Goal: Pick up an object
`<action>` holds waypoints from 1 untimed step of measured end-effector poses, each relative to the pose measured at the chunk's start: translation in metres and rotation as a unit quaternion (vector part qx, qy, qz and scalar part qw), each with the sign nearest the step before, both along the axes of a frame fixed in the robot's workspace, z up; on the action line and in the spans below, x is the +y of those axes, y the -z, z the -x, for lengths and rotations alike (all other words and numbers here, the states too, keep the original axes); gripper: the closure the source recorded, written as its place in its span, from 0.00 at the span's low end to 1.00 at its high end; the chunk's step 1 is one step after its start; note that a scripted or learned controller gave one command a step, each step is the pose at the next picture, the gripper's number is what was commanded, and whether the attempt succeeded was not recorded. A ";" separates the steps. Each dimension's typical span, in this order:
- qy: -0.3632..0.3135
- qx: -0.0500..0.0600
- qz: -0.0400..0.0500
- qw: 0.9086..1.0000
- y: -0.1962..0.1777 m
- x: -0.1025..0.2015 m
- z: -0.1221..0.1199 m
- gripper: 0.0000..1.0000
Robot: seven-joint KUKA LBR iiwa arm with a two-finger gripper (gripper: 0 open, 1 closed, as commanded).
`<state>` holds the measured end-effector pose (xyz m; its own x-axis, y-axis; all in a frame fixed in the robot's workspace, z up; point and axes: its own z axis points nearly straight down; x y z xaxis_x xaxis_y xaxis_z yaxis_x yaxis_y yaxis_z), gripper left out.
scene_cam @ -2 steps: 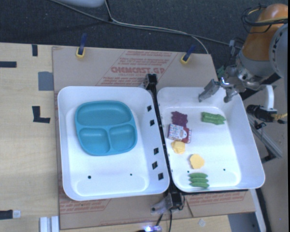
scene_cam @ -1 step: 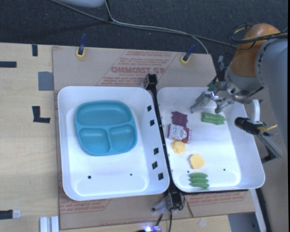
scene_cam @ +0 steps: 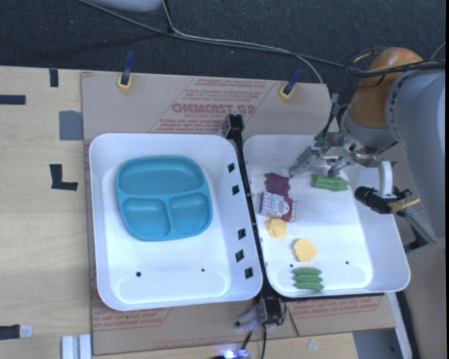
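Observation:
My gripper (scene_cam: 318, 169) hangs over the back of the right bin (scene_cam: 359, 268), open, with one finger slanting left and the other toward a green piece (scene_cam: 330, 184) that lies just under it. Nothing is between the fingers. To the left of the gripper lies a maroon packet (scene_cam: 277, 183), with a red and white packet (scene_cam: 277, 206) touching it in front. Nearer the front are a yellow piece (scene_cam: 276, 228), a second yellow piece (scene_cam: 304, 250) and a green pea pod (scene_cam: 307, 278).
The left bin (scene_cam: 172, 283) holds a blue divided tray (scene_cam: 165, 198). A black divider (scene_cam: 243, 200) runs between the bins. A black and yellow fitting (scene_cam: 382, 199) juts from the arm over the right bin's right rim.

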<state>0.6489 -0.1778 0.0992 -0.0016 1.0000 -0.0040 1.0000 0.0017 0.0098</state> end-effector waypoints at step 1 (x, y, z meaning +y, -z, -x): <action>-0.001 0.000 0.001 1.000 -0.009 0.000 0.000 1.00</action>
